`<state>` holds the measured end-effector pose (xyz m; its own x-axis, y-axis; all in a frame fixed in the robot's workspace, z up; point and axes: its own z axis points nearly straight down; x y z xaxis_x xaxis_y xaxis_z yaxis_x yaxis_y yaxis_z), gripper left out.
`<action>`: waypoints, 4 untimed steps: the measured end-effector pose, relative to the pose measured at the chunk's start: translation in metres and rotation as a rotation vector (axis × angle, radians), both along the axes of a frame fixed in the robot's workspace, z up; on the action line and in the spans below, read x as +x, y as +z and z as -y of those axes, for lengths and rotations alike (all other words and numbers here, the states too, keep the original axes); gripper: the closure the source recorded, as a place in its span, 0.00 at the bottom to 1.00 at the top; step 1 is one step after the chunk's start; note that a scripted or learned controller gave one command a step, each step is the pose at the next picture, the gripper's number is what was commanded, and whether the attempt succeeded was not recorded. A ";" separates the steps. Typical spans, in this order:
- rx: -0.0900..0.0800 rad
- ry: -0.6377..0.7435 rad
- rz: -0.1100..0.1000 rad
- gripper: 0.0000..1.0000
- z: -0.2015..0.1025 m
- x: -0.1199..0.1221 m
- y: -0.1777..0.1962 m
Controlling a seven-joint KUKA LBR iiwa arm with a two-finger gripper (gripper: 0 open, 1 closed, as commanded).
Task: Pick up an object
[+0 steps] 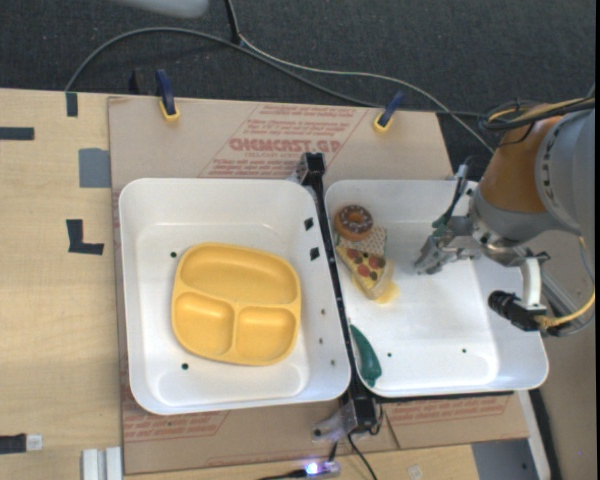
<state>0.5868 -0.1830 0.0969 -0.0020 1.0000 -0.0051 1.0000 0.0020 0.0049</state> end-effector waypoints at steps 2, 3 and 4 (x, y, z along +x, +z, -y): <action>0.005 0.000 -0.002 1.00 -0.005 0.001 0.084; 0.005 0.000 -0.003 1.00 -0.007 0.001 0.126; 0.007 0.004 -0.006 1.00 -0.059 -0.002 0.136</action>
